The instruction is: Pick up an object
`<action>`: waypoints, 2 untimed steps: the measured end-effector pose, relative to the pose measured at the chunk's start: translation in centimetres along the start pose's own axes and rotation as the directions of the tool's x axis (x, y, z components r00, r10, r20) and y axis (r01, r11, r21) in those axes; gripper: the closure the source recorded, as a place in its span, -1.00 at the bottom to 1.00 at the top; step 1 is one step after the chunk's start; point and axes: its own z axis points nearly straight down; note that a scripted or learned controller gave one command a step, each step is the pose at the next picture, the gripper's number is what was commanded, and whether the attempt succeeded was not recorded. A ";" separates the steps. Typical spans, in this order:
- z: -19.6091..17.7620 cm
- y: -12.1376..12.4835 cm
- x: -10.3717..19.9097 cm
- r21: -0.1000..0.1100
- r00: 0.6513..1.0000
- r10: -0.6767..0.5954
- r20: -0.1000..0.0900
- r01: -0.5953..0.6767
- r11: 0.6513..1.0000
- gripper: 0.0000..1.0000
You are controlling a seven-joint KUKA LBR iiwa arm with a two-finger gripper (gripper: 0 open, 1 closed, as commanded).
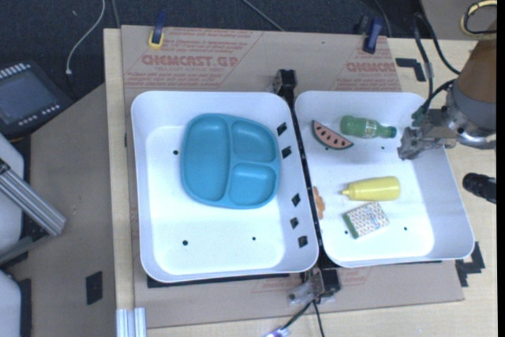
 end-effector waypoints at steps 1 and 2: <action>-5.2 0.7 0.7 0.001 1.000 0.000 -0.001 0.000 1.000 1.00; -8.6 0.8 0.7 0.003 1.000 0.001 -0.001 -0.001 1.000 1.00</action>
